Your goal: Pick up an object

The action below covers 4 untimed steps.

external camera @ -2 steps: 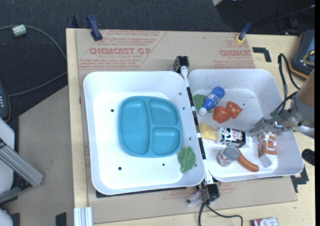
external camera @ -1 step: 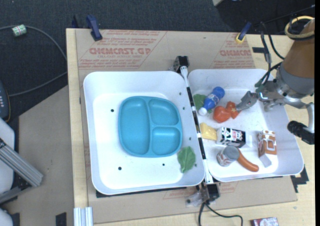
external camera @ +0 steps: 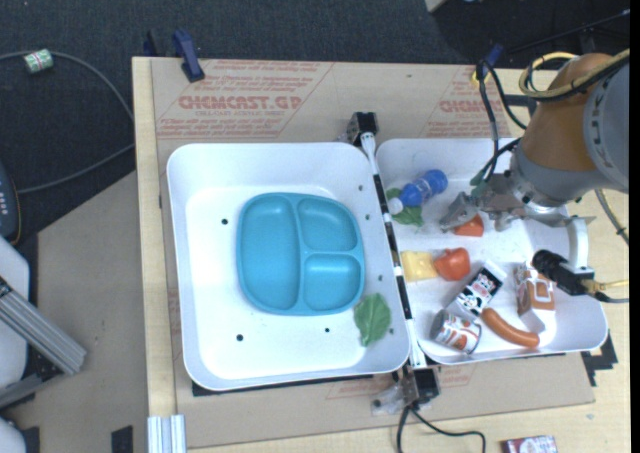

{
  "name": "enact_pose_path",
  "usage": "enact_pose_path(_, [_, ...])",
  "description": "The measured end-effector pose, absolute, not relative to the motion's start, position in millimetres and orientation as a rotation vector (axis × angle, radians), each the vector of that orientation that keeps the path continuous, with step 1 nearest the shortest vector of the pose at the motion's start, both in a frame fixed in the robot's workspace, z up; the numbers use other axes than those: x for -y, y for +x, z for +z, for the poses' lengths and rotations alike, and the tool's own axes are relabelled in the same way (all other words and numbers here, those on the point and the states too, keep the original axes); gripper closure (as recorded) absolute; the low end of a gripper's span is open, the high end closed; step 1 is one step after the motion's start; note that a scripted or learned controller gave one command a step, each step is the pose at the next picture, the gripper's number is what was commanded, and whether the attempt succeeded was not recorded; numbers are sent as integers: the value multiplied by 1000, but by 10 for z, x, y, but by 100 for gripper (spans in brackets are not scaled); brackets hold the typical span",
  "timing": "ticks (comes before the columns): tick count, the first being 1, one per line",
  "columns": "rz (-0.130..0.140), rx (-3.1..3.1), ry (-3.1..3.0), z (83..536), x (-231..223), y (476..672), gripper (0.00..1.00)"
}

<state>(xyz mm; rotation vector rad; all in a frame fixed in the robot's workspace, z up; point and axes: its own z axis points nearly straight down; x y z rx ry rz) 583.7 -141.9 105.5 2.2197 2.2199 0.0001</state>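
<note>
Currently, step: approach; gripper (external camera: 478,209) low in the right bin (external camera: 590,326), nothing seen between its parts.
Jaws: cannot tell whether spread or pressed together.
Nearest candidate: small orange piece (external camera: 470,229), just beside the gripper tip.
Next move, judged: settle over one item, close, lift clear.
Neighbours: blue bottle (external camera: 420,188), red tomato (external camera: 453,263), yellow block (external camera: 417,265), sausage (external camera: 510,329), can (external camera: 456,330).
Obstruction: crowding; items lie near one another.
Left bin (external camera: 200,181): blue divided plate (external camera: 300,251), green leaf (external camera: 373,319).

Grey arm (external camera: 612,131) with orange band, black cables, dark metal tool (external camera: 478,209).
</note>
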Motion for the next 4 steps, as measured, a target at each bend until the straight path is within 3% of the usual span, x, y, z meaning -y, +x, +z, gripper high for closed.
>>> enact_pose_path(1, [-1,-2224,2222,844,1288,5879,0])
enact_pose_path(2, [0,-2223,2220,945,1288,5884,100])
enact_pose_path(3, [0,-2223,2221,945,1288,5884,0])
enact_pose_path(4, [1,-2222,2219,845,1152,5956,0])
